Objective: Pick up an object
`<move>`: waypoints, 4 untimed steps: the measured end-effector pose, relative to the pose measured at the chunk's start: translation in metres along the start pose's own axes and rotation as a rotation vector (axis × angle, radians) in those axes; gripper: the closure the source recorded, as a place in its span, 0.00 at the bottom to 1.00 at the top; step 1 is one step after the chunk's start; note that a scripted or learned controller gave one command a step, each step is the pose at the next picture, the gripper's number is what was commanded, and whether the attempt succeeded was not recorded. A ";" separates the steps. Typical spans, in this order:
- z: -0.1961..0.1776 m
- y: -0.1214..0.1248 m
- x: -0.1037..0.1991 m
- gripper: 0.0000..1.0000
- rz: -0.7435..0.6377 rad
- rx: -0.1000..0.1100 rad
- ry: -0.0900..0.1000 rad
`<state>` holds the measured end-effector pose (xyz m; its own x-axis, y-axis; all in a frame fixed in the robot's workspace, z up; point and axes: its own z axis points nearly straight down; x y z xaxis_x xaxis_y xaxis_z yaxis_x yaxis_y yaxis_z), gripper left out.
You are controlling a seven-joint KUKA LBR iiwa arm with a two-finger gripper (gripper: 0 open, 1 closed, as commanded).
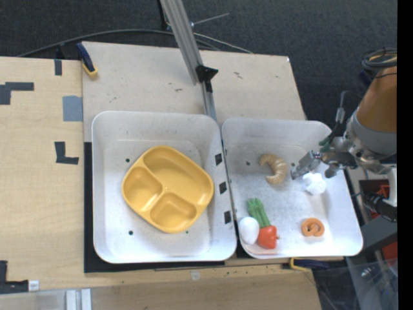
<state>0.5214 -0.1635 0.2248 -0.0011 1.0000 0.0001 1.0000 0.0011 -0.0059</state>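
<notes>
Grey arm w/ orange band came in from right; two-finger gripper (pixel 308 165) sat low over right white bin (pixel 335 241), jaws' state can't tell. Small white lump (pixel 315 185) just below-right of it, tan croissant-shaped toy (pixel 275 169) just left. Orange ring (pixel 312 228), red/green/white veg toy (pixel 259 225) nearer front edge. Yellow 3-compartment plastic plate (pixel 168 188) in left white bin (pixel 103 192).

I see two white bins side by side. The left bin (pixel 103 173) holds a yellow plate (pixel 168 188). The right bin (pixel 342 231) holds a croissant (pixel 276 168), an orange ring (pixel 312 228), a red and green veggie (pixel 262 225) and a white egg (pixel 248 228). My gripper (pixel 307 165) hangs near the croissant, beside a white lump (pixel 315 185)
</notes>
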 end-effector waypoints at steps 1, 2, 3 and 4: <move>0.044 -0.003 0.002 0.00 0.000 0.001 0.000; 0.091 -0.008 0.010 0.00 0.000 0.002 0.002; 0.079 -0.007 0.010 1.00 -0.002 -0.002 0.001; 0.018 -0.011 0.006 1.00 0.000 -0.010 -0.002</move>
<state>0.5099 -0.1578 0.2070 -0.0011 1.0000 -0.0015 1.0000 0.0011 0.0044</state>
